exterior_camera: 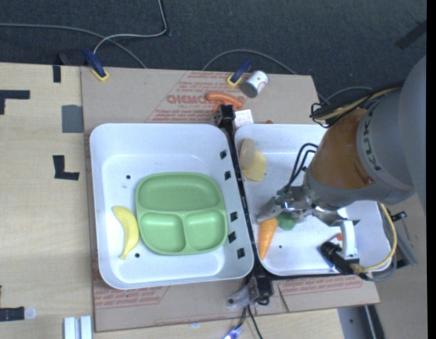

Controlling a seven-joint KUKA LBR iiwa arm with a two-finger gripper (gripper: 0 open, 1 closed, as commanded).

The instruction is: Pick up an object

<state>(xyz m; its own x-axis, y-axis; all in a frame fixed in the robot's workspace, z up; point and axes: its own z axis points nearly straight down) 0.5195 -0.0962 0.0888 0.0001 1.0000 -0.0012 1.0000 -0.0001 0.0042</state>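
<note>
The arm's end effector (280, 209) reaches low into the right bin (309, 136), poised over a carrot (266, 237) and a green object (286, 222) near the divider, apparently lining up a pick; its state cannot be told. A green tray (181, 212) and banana (126, 229) lie in the left bin (112, 143).
</note>
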